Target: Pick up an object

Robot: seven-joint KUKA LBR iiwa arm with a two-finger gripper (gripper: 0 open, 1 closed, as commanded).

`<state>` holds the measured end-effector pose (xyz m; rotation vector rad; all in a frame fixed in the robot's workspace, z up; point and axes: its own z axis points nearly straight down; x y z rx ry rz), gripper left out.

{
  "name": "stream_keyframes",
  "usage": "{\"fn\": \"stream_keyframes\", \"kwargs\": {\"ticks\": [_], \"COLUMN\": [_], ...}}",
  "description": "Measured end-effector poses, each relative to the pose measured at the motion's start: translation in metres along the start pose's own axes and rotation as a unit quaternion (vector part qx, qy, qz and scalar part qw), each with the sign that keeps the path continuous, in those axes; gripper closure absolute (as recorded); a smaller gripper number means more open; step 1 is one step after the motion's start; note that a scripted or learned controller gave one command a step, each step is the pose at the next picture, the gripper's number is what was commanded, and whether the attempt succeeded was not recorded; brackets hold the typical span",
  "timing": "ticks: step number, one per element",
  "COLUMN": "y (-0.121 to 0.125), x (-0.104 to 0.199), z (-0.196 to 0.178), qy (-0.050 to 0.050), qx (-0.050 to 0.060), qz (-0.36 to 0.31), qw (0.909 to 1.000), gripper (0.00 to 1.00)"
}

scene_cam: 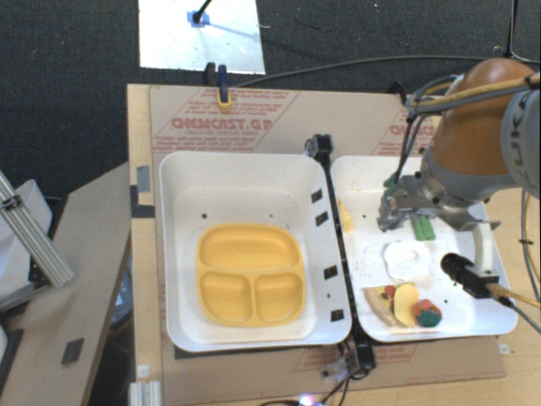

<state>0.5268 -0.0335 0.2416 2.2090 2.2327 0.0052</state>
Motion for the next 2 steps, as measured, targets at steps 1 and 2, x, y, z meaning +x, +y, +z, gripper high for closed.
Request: {"fn": "stream_keyframes", "kwargs": {"ticks": [1, 2], "y": [0.001, -0.001], "x": [0.057, 0.104], "z": [0.013, 0.008], "qy": [0.000, 0.000], "qx": [0.001, 0.001], "qz": [0.000, 0.001], "qw": [1.0000, 1.0000], "gripper": [1.00, 1.00]}}
